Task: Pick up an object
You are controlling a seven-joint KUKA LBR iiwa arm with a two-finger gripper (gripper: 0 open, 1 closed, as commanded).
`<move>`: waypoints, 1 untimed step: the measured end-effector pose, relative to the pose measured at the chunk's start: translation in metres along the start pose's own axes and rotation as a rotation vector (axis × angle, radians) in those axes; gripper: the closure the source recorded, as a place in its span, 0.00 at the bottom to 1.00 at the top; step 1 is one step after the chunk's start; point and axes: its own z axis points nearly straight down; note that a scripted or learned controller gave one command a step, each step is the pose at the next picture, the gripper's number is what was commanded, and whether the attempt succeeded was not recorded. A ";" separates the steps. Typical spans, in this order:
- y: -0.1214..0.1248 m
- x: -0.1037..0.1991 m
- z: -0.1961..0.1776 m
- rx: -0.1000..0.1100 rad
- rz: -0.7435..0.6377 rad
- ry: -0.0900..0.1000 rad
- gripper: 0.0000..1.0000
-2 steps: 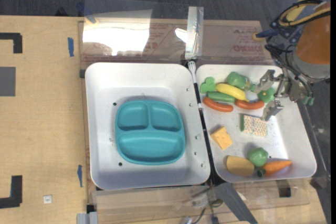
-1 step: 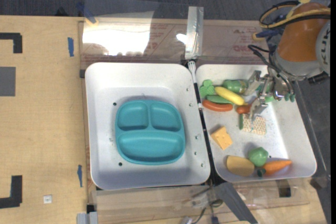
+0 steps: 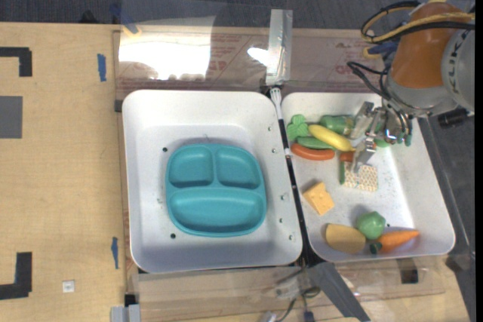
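Jaws: gripper (image 3: 367, 141) sits low in the right bin (image 3: 434, 196), but glare and cabling hide the tips, so whether it is released or clenched cannot be told; nothing is visibly held. Landmark for positions: right bin. At its near edge lie a tan potato-like piece (image 3: 345, 237), a green round fruit (image 3: 370, 223) touching it, and an orange carrot (image 3: 398, 238) against the near right corner; judged to have slid there, since the bin walls slope. Toward the middle, an orange cheese wedge (image 3: 319, 198) lies alone, well apart from the rest, so it looks the easiest pick. A pale speckled cracker (image 3: 367, 177) rests just below the gripper. At the far left corner a yellow banana (image 3: 330, 136) lies across green pieces (image 3: 303, 128) and a red-orange slice (image 3: 312, 152), crowded together, which makes a clean grasp there doubtful. Beside the right bin, the left bin (image 3: 143, 124) holds a teal divided plate (image 3: 216, 188).
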 end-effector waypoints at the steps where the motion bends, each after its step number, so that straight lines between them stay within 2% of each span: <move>1: 0.047 0.034 -0.002 -0.022 -0.020 -0.053 0.00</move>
